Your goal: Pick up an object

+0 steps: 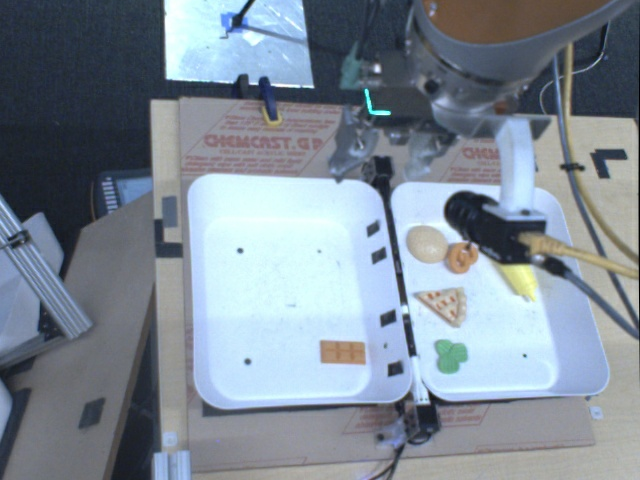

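My gripper (388,156) hangs high over the far edge of the bins, above the divider between them. Its two metal fingers (351,155) stand apart with nothing between them. The left bin (215,268) holds a flat orange brick (342,352) near its front right corner. In the right bin (575,353) lie a beige egg-shaped piece (427,244), a small orange ring-shaped piece (461,258), a pizza slice (443,304), a green leaf-shaped piece (451,356) and a yellow piece (523,281) partly hidden by the robot's fittings.
Black clips (379,256) run along the divider between the bins. A cardboard sheet (260,138) lies under both bins. A silvery plate (240,28) lies beyond the bench, and a metal rail (35,273) stands at the left.
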Motion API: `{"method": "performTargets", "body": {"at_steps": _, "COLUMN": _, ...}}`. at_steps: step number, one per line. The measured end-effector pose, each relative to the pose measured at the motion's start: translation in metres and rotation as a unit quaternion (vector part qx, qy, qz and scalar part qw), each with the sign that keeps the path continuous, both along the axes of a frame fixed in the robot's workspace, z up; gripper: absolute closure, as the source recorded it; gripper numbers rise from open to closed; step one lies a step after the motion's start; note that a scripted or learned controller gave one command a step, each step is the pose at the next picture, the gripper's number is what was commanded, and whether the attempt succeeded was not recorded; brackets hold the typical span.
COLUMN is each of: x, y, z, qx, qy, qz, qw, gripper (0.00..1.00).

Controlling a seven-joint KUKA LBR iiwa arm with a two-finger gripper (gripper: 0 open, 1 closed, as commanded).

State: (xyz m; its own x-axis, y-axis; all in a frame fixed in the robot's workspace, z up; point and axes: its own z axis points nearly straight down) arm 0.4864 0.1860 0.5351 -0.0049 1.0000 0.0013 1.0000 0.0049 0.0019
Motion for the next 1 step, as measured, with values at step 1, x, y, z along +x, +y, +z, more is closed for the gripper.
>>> {"method": "performTargets", "body": {"at_steps": 1, "x": 0.0, "y": 0.0, "z": 0.0, "qx": 0.0, "qy": 0.0, "qz": 0.0, "qw": 1.0, "gripper": 0.0}}
